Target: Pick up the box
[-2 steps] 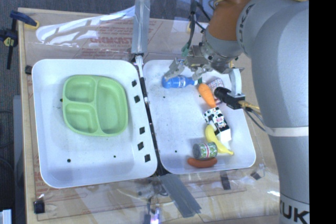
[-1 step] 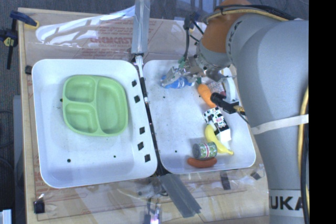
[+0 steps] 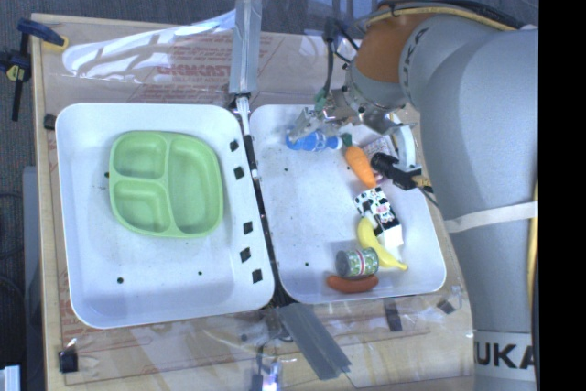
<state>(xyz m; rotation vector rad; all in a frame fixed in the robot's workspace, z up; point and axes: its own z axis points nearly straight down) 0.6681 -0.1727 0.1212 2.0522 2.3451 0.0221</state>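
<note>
Gripper (image 3: 322, 113) sits low at the right bin's (image 3: 302, 279) upper edge, beside a blue toy (image 3: 305, 140); can't tell its state or whether it grips anything.

Target is probably the box (image 3: 377, 208), a small cow-patterned carton, mid-right of frame, well apart from the gripper. Hard flat faces should pinch easily.

Clutter around it: carrot (image 3: 361, 163) above, banana (image 3: 375, 244) touching below, can (image 3: 356, 263), sausage (image 3: 352, 283). Green divided plate (image 3: 167, 183) in the left bin (image 3: 82, 288).
</note>
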